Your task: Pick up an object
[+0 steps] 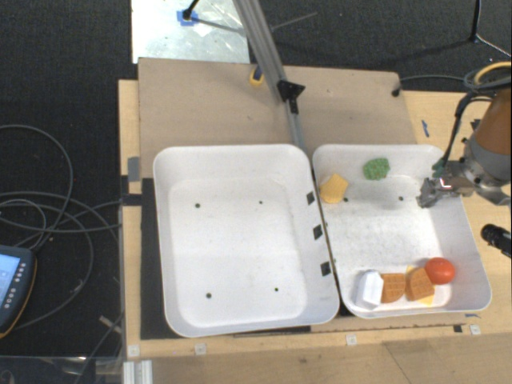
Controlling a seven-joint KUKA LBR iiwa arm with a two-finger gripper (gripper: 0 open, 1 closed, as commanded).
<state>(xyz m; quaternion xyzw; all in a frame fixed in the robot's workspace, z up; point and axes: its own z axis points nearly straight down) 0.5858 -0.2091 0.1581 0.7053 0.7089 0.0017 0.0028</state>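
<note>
From my remote station, the grey arm's end effector (432, 189) hangs at the right rim of the right-hand shallow white plastic bin (384, 230), and at this slant I cannot tell its state; nothing shows in its grasp. The nearest candidate is the small crumpled green lump (376, 168) near the bin's far wall, well apart from the end effector; I judge it light and soft, likely to squash rather than slip, best pinched across its middle, and being roundish it has no clear long axis. Just to its left, hard by the wall the two bins share, sits a yellow wedge-shaped block (334, 187), probably foam or light plastic, stiff enough for a grip across its flat sides, its point aimed roughly toward the far left. Along the near wall lie a white boxy piece (367, 288), two orange-brown slabs (406, 286) touching each other, and a red ball (440, 270) resting against them; the ball looks smooth and may roll out of a pinch, while the slabs' row runs left to right along the wall, crowded enough to make a clean grasp awkward. The left-hand white bin (240, 238) sits alongside on the table (416, 102).
</note>
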